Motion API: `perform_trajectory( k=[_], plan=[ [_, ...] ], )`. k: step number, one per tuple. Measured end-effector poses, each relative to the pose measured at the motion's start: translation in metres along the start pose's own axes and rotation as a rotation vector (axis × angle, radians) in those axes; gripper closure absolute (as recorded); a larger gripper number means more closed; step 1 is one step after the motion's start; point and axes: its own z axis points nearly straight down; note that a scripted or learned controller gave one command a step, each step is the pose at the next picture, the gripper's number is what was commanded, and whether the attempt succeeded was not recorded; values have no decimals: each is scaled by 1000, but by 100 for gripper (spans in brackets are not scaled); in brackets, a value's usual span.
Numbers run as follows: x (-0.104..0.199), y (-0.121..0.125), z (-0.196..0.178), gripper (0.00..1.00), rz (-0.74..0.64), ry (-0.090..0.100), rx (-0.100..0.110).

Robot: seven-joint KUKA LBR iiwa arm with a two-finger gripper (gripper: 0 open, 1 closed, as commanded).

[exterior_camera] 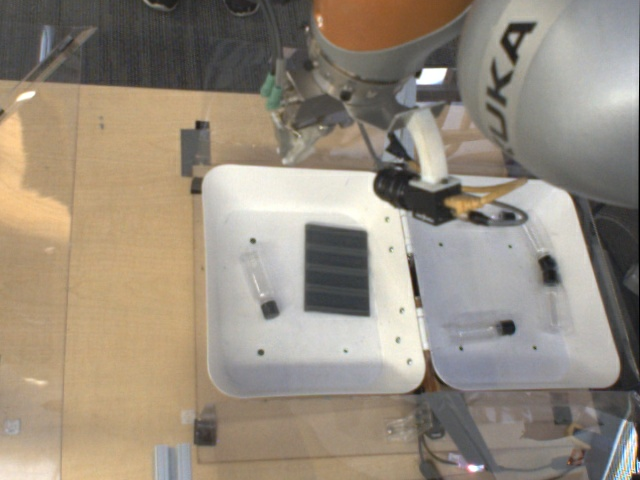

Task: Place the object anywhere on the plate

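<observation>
My tally, largest first. The grey KUKA arm [540,68] with its orange band [385,8] fills the upper right. The left bin [230,268] holds a dark ribbed plate [337,269] near its middle. The right bin [590,298] sits touching it. The gripper [290,133] hangs over the bench just beyond the left bin's far edge; I cannot tell its state. One clear, black-capped vial [259,283] lies in the left bin, just left of the plate and apart from it. Two more vials lie in the right bin: one near the front [480,329], one by the right wall [543,258].
</observation>
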Motion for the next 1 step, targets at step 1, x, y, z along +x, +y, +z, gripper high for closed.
perform_trajectory(
  k=[1],
  plan=[
    [0,0,0,0,0,0,1]
  ],
)
